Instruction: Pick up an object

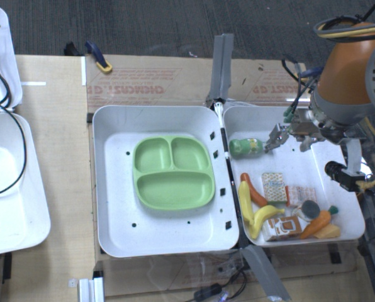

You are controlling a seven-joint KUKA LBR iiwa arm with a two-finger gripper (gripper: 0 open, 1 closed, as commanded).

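Note:
My gripper [290,141] hangs over the back of the right bin [326,162], open, with nothing between its fingers. Just left of it lies a green bottle [245,146] on its side, close to the left fingertip [276,138] but apart from it. Toward the bin's front lie a yellow banana [253,211], a red-orange pepper-like piece [255,194], a small patterned box [274,186], a pale packet [299,195], a grey round lid [310,208], a carrot [317,223] and a brown-and-white carton [282,229].
The left bin [112,187] holds a green divided plate [173,172]. A grey post [221,68] rises between the bins at the back. The orange-banded arm [351,68] covers the right bin's back right corner. White equipment with black cables [5,162] sits at far left.

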